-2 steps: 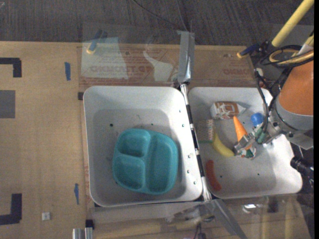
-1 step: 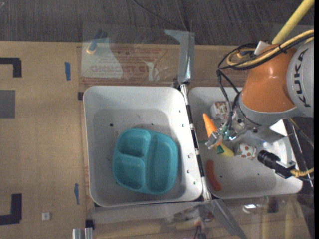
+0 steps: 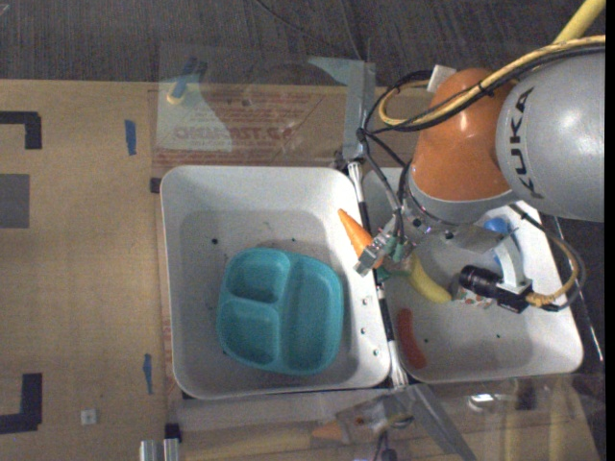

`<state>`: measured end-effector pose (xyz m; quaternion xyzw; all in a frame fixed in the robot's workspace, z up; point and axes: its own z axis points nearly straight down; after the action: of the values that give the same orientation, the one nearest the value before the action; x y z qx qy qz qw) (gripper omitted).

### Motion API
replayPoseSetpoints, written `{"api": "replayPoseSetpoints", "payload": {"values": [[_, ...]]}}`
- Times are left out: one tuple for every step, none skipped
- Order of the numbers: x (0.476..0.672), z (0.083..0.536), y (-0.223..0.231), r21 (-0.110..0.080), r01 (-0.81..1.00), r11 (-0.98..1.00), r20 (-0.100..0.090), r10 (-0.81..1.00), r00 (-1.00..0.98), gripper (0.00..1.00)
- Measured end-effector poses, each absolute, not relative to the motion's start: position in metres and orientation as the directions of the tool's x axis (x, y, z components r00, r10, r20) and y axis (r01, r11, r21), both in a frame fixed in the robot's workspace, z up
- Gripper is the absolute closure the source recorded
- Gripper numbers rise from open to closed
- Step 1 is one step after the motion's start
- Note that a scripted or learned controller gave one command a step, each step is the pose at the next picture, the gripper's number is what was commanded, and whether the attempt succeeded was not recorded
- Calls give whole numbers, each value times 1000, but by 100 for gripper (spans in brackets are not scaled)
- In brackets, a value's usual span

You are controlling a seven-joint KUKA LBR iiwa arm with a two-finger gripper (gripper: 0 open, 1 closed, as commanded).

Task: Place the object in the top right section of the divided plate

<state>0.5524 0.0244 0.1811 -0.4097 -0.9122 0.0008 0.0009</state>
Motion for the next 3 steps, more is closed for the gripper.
{"api": "replayPoseSetpoints", "payload": {"values": [[586,238,101,-3,757,654,1,757,-654,100],[535,353,125,-4,730,684,0,730,-684,100],[480,298,117,-5,659,752,2,659,-752,100]]}}
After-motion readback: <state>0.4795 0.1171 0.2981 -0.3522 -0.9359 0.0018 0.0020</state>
